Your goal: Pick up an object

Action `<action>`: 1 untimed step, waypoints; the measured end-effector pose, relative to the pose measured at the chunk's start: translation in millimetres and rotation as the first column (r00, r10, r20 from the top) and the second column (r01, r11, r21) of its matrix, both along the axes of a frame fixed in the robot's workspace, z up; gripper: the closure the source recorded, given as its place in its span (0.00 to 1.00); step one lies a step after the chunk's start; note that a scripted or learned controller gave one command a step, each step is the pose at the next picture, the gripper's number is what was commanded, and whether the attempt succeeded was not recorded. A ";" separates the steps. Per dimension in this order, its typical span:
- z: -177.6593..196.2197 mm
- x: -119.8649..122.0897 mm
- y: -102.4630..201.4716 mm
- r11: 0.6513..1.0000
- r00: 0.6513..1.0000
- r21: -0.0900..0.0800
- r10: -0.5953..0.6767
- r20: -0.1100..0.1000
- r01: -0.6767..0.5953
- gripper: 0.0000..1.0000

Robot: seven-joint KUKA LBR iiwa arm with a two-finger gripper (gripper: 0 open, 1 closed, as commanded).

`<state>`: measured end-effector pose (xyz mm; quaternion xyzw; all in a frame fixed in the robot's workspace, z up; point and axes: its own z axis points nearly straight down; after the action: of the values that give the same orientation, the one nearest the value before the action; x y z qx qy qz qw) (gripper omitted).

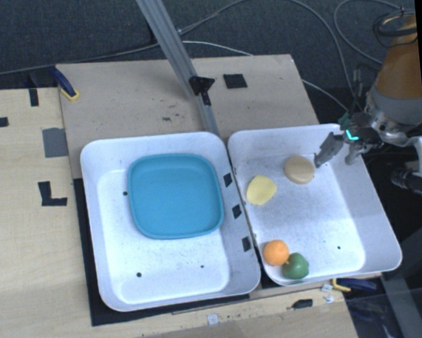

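- My gripper [335, 150] hangs over the right bin's [363, 209] upper right rim; two dark fingers [327, 152] look spread, nothing between them, so open and empty.
- Nearest target: beige roundish lump [299, 169], just beside the fingers, to their left and slightly nearer the camera. No clear long axis, any approach angle works.
- Past it, further left of the fingers: yellow lump [260, 190], near the bin's left wall.
- Well away, at the bin's near-left corner: orange ball [276, 252] touching green ball [295, 265]; crowded, poor pick.
- Farthest left of the fingers: blue plate [175, 195] in the left bin [109, 234].
- Room: bare bin floor all round the beige lump; right rim close under the wrist, so I judge a short leftward drop clears it.
- Worktop [19, 183] beyond the bins not in the way.
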<state>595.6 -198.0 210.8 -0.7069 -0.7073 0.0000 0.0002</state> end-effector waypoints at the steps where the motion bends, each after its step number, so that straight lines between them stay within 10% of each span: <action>1: -0.1 -0.1 0.0 1.000 1.000 0.000 0.000 0.000 0.000 0.00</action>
<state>595.5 -197.9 210.7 -0.7069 -0.7073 0.0001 0.0003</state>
